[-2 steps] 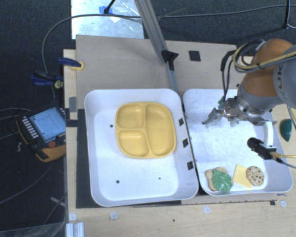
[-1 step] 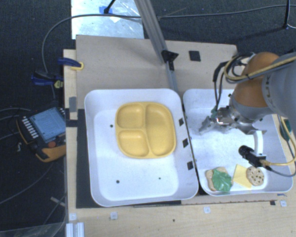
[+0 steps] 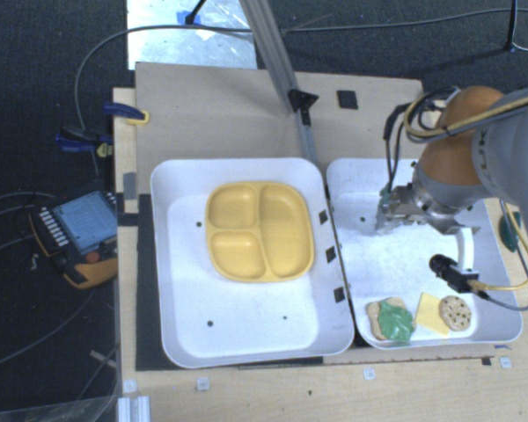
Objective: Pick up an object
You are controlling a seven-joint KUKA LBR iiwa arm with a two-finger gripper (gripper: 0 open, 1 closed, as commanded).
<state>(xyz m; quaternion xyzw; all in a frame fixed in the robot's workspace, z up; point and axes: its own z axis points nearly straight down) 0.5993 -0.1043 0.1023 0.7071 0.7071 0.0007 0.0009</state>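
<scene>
over the right bin's upper left: the gripper hangs low above bare floor, with no object under it.

camera view: the arm enters from the right and bends down into the right bin; whether the tool is spread or pressed together i cannot tell. the pickable things lie toward the near edge of the frame from the tool, along the bin's bottom wall: a green toy almost straight below it, then a yellow wedge and a cookie further right. off to the tool's left, in the left bin, sits a yellow divided plate, well apart. the green toy looks the nearest target.
</scene>
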